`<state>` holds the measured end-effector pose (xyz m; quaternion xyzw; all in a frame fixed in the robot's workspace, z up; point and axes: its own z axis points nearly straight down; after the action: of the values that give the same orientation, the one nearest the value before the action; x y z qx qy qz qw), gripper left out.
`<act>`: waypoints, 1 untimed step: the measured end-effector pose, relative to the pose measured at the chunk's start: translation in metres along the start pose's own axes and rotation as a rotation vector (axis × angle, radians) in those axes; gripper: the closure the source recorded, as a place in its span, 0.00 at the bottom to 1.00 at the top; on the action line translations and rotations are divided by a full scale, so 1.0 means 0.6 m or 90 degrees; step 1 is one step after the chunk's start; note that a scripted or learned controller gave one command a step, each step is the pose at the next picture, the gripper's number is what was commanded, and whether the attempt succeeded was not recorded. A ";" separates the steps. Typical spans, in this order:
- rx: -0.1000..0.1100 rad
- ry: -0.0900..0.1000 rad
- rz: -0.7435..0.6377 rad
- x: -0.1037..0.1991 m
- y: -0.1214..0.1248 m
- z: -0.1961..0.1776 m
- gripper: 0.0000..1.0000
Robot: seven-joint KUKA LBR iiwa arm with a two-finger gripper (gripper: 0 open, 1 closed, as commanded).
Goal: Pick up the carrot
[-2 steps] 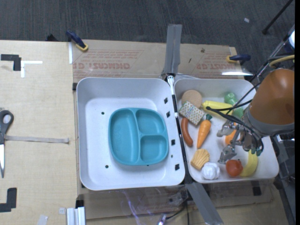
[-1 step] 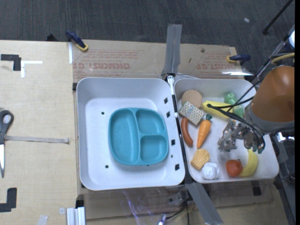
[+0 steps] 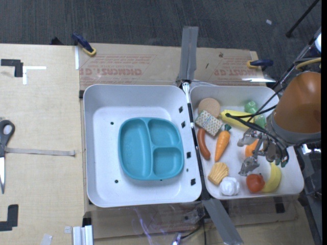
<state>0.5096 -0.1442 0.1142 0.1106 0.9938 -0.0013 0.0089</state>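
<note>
Colours, bench and bins
Teal three-compartment plastic plate (image 3: 151, 148) in white left bin (image 3: 97, 152); orange tapered carrot, green-topped (image 3: 222, 143); red sausage (image 3: 204, 143); yellow banana (image 3: 275, 178); red tomato (image 3: 255, 182); grey checkered block (image 3: 209, 122).

Bright even overhead light, soft shadows, mild glare on white bins (image 3: 92, 188), fairly sharp

You have one fixed camera above the bench (image 3: 36, 137), looking down at a slant. It sits far enough off to take in both bins whole: the left bin (image 3: 94, 137) near the frame's middle, the right bin (image 3: 291, 185) toward the right side. Near is at the bottom of the frame, far at the top, where dark floor (image 3: 153, 9) lies beyond the bench. The arm (image 3: 301, 103) comes in from the right and covers part of the right bin's right side.
</note>
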 end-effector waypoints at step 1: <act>0.000 -0.004 -0.002 -0.004 0.001 -0.017 1.00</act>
<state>0.5121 -0.1443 0.1243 0.1094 0.9939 -0.0020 0.0117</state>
